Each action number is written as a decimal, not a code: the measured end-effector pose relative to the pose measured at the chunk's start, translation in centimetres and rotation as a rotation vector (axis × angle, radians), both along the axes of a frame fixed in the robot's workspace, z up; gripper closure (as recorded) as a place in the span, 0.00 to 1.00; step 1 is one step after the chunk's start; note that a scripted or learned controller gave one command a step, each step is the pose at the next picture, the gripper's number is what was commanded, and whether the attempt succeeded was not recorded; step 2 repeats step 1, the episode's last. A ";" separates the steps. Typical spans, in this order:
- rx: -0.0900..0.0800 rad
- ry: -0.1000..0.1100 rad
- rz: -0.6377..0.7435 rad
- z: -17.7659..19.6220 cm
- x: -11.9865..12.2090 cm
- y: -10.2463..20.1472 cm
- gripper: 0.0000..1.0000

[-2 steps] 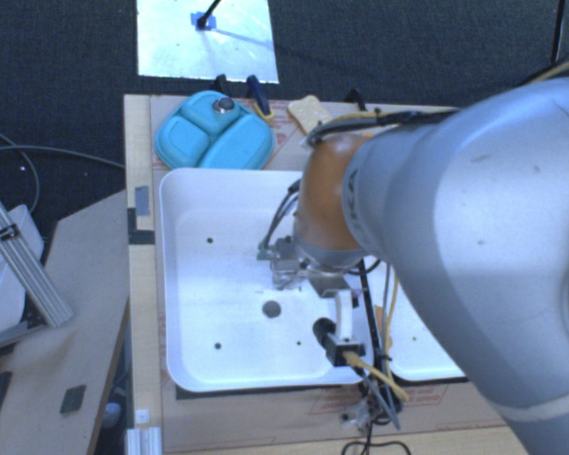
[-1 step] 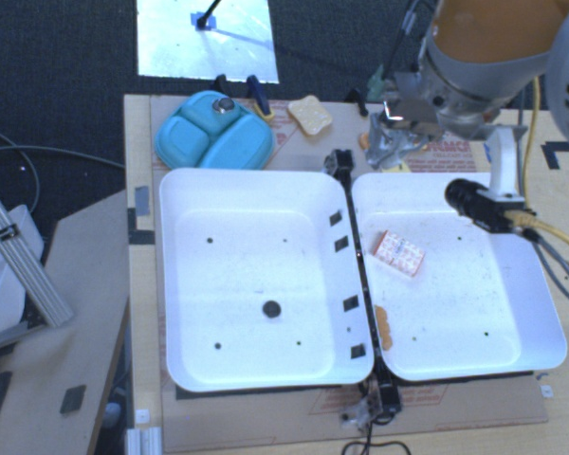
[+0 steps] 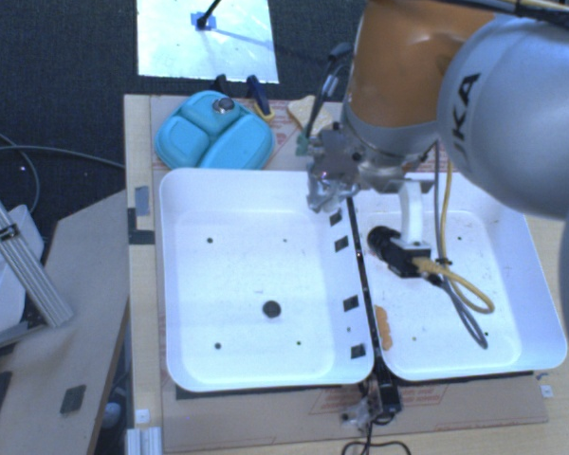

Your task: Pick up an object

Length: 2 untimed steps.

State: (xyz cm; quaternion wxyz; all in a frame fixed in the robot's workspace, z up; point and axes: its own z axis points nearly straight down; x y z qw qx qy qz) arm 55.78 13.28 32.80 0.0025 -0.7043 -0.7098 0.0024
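Camera view: two white bins sit side by side on the bench [image 3: 232, 413]. The arm [image 3: 517, 93] enters from the right and hangs over the far part of the right bin [image 3: 517, 297]. The gripper [image 3: 324, 197] is at the far end of the line where the two bins meet, low over the rims. Whether it is open or closed cannot be told from this angle, and nothing is seen held in it.

The left bin [image 3: 228, 245] holds one small dark disc [image 3: 271, 308], lying flat on the floor near the middle, towards the near side and well apart from the gripper. The right bin holds a small orange piece [image 3: 383, 328] lying lengthwise just beside its left wall, near the front corner, also clear of the gripper.

A blue container [image 3: 213, 133] stands on the bench behind the left bin, just beside its far rim.
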 end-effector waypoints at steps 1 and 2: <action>0.001 -0.005 -0.001 -3.6 1.4 4.6 1.00; 0.001 -0.005 -0.001 -3.6 1.4 4.6 1.00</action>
